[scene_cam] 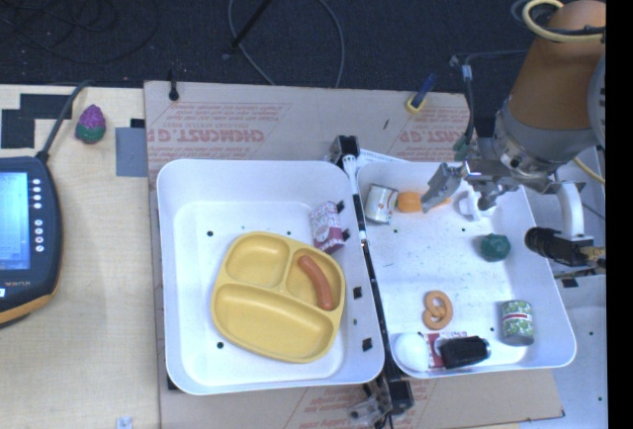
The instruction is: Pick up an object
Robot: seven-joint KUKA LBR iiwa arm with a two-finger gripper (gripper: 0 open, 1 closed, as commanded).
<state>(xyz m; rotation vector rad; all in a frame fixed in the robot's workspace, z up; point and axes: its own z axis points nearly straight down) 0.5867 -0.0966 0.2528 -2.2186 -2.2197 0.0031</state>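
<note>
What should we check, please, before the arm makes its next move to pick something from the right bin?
1. Gripper over the right bin, at its far end: ok.
2. Candidate within easy reach: the orange ball lies just left of the gripper: ok.
3. Ball free of neighbours: a small metal can sits right beside it; whether they touch: cannot tell.
4. Fingers open enough for the ball: cannot tell.
5. Nothing already held: cannot tell.
6. Other items away from the approach: green lump, pretzel and tin lie nearer the camera: ok.
</note>
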